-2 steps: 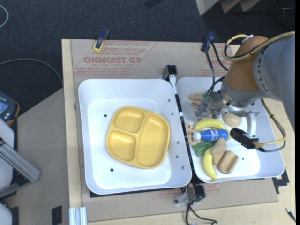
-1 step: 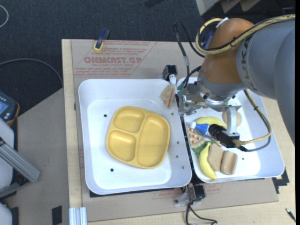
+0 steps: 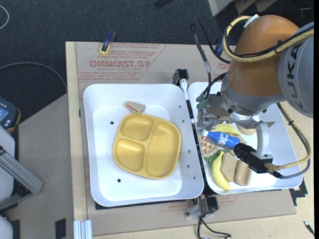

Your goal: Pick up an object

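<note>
My gripper (image 3: 208,119) hangs low over the left part of the right bin (image 3: 284,133), with the arm's orange band and grey wrist covering much of that bin. Just below and right of it lies a blue bottle with a white label (image 3: 224,139), with something yellow (image 3: 227,129) behind it. A yellow banana (image 3: 218,174) lies near the bin's front edge beside two tan rolls (image 3: 235,171). A green piece (image 3: 213,158) and a speckled orange piece (image 3: 205,144) lie by the left wall. I see nothing held.
The left bin (image 3: 99,173) bears a yellow divided plate (image 3: 147,146) in its middle and a small tan wedge (image 3: 134,106) behind it. A ridge (image 3: 191,128) separates the two bins. The bench is cardboard (image 3: 119,59), with a yellow-and-blue clip (image 3: 106,43) at its far edge.
</note>
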`<state>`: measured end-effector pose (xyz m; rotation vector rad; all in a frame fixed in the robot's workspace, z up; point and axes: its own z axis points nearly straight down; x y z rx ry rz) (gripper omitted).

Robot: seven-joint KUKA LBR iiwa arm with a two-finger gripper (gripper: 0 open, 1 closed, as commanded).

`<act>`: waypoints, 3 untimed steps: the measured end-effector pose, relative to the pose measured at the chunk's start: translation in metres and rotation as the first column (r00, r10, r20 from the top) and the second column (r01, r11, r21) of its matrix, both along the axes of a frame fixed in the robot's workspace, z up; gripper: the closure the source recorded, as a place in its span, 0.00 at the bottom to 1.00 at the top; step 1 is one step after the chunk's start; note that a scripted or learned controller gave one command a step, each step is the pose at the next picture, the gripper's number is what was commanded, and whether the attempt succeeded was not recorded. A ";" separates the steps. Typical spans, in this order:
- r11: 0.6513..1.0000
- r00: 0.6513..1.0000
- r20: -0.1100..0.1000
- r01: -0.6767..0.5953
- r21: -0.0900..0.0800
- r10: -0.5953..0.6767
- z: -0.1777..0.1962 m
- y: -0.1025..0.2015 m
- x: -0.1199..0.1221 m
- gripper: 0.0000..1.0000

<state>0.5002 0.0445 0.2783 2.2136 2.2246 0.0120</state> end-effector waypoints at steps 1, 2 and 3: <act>1.000 1.000 0.006 -0.001 0.002 0.001 0.117 0.046 -0.020 1.00; 1.000 1.000 -0.019 -0.002 -0.004 0.002 0.034 0.115 -0.023 1.00; 1.000 1.000 -0.013 0.004 -0.004 -0.004 0.028 0.113 -0.022 1.00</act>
